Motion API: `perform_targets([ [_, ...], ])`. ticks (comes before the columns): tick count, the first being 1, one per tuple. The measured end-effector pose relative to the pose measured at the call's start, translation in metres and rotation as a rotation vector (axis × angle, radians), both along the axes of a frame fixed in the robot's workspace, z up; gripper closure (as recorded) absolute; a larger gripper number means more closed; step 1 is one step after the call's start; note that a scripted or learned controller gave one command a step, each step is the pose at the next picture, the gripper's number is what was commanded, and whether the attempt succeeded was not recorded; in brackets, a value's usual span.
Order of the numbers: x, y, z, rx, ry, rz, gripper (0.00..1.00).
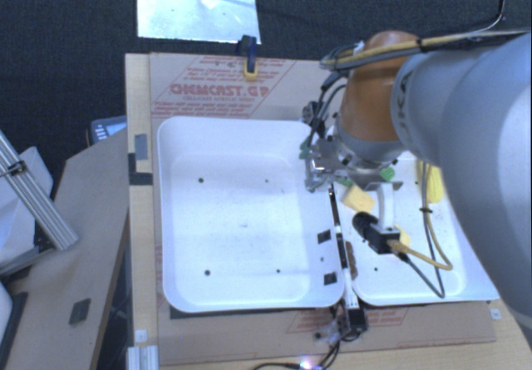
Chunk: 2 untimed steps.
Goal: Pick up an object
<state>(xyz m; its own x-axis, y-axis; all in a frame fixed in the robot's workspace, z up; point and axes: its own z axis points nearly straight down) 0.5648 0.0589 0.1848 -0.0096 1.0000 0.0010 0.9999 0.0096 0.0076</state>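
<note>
Hovering at the left wall of the shallow white plastic right-hand bin (391, 287), the grey arm's gripper (321, 175) (opening indeterminable) stands just left of the small pale-yellow block (357, 196), which lies nearer that bin's middle.

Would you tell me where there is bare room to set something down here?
The left bin is bare from its left wall across to the gripper. The right bin is crowded: the arm and a yellow piece.

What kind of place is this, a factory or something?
Probably a robotics lab test bench, not a factory: a grey-and-orange robot arm hangs above a left white bin and a right white bin set on cardboard, with a dark backdrop behind.
</note>
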Motion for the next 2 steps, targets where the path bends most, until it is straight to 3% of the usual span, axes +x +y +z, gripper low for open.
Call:
perform_targets([
  [1,-0.013,0.024,0.302,0.003,-0.013,-0.002,1.00],
  [2,-0.039,0.025,0.314,0.000,0.003,-0.005,1.00],
])
